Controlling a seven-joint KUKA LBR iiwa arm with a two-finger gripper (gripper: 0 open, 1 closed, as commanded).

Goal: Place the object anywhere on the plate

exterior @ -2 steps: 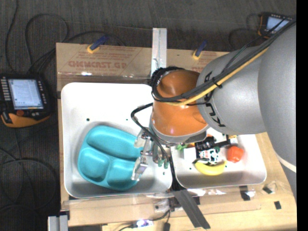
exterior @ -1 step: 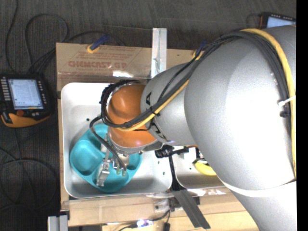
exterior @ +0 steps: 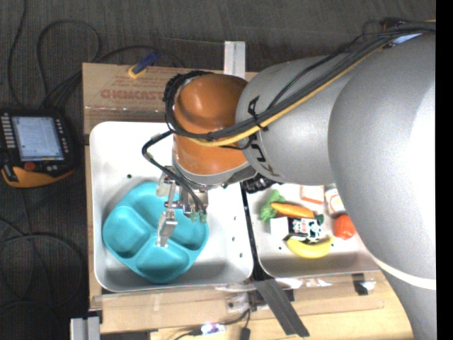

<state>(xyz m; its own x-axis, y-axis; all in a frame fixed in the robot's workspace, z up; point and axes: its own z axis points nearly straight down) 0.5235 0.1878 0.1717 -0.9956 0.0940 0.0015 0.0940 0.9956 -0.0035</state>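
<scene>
**Ana:** Camera view, nearest edge first: what sits at the front of the bench (exterior: 177,310)?

**Ben:** Front rail with some metal brackets, then the two white bins. The left bin (exterior: 230,250) holds a turquoise plate (exterior: 138,236) with divided sections, lying toward the bin's front-left. The right bin (exterior: 265,257) holds a banana (exterior: 308,247) nearest the front, a small black-and-white carton (exterior: 304,227) just behind it, a carrot (exterior: 287,209) with green leaves at its left end, and a red-orange round item (exterior: 343,226) at the right, partly behind the arm.

**Ana:** So the things for placing are in the right bin, apart from the plate?

**Ben:** Yes, all in the right bin; I see nothing lying on the plate.

**Ana:** And the pincer?

**Ben:** The pincer (exterior: 167,232) hangs over the plate's middle ridge, pointing down. Its fingers look drawn close together, and I see nothing between them, so clenched on nothing as far as it shows.

**Ana:** Further back?

**Ben:** The orange band (exterior: 205,129) of the arm (exterior: 340,126) looms above the left bin. Behind it lies a cardboard sheet (exterior: 117,91) with red lettering, and at far left on the dark floor rests a handheld controller (exterior: 34,144) with a lit screen.
</scene>
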